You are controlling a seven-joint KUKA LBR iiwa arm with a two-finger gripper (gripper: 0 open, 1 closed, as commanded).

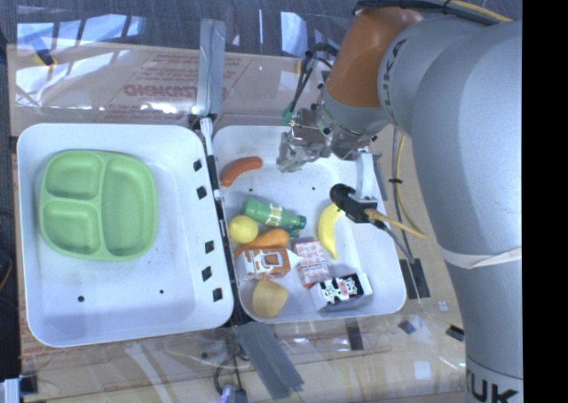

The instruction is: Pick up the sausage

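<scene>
Camera view. Orange-red plastic sausage (240, 169): lying in the far left corner of the right white bin (387, 296). Tool (291, 159): just right of the sausage, apart from it (grip state cannot be told). Green divided plate (97, 205): in the left white bin (115, 312).

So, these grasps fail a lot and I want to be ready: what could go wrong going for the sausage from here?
1. The sausage lies close to the right bin's left wall, so a finger of the pincer may hit the wall.
2. The sausage looks round and smooth, so it may roll or slip out.
3. The green bottle lies just below and could get nudged.
</scene>
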